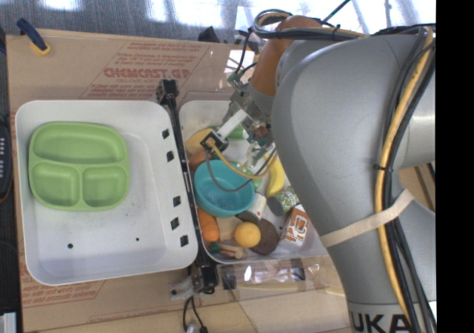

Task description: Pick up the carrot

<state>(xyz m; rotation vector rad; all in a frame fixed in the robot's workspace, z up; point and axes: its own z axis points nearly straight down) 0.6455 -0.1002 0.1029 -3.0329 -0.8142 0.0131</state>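
We record the carrot (209, 228) at the near left of the right bin (204, 113), apparently crowded against its wall by the blue bowl (222, 187), while the tool (250, 130) hangs toward the far end, and we cannot tell whether it is open or closed.

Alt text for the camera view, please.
A grey robot arm reaches over the right bin, its gripper near a blue bowl amid cluttered food items; the carrot lies beside the bowl. The left bin holds a green divided plate.

Single cam fixed overhead, slanting down on both bins (96, 250), arm (348, 139) close at view's right.
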